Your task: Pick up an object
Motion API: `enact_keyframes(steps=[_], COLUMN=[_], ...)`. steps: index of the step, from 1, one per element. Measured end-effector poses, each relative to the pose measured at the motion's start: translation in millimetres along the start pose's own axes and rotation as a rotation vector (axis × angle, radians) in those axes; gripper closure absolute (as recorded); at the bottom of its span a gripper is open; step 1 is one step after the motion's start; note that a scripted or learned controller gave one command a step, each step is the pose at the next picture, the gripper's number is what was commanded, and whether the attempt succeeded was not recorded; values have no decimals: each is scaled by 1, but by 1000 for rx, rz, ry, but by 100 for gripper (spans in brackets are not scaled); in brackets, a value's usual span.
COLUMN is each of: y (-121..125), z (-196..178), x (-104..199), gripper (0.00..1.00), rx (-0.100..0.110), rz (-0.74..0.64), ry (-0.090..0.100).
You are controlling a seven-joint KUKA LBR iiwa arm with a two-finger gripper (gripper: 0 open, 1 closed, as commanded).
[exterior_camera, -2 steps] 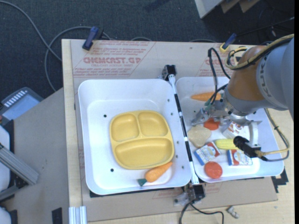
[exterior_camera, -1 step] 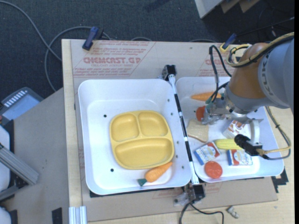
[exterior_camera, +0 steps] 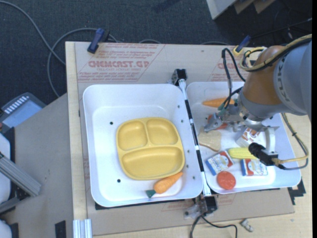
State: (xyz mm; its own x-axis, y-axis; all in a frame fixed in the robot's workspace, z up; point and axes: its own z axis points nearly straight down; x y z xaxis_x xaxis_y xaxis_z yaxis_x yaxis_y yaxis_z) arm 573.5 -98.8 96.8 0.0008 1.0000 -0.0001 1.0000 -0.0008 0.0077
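My gripper (exterior_camera: 218,122) hangs low over the middle of the right bin (exterior_camera: 290,180), under the grey arm with its orange band (exterior_camera: 257,83). An orange carrot (exterior_camera: 216,102) lies just behind it. A beige slice (exterior_camera: 210,142) rests just in front of it. Toward the front of that bin lie a yellow corn-like piece (exterior_camera: 241,153), two small red-and-white cartons (exterior_camera: 219,161) (exterior_camera: 254,167) and a red round piece (exterior_camera: 227,180). I see nothing clearly held.
The left bin (exterior_camera: 99,108) holds a yellow divided plate (exterior_camera: 148,148) and a second carrot (exterior_camera: 167,182) at its front edge. Black cables (exterior_camera: 230,68) loop beside the arm. A metal divider (exterior_camera: 190,128) runs between the bins.
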Motion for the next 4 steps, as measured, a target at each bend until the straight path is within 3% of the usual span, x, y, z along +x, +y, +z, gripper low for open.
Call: enact_keyframes(steps=[1,2,3,4], y=[39,39,39,40], z=[13,2,2,-8], x=[-21,-21,-21,-21], gripper=[0,100,0,100], rx=[6,3,4,1], rz=[-1,-2,-2,-3], ry=[-1,-2,-3,-4])
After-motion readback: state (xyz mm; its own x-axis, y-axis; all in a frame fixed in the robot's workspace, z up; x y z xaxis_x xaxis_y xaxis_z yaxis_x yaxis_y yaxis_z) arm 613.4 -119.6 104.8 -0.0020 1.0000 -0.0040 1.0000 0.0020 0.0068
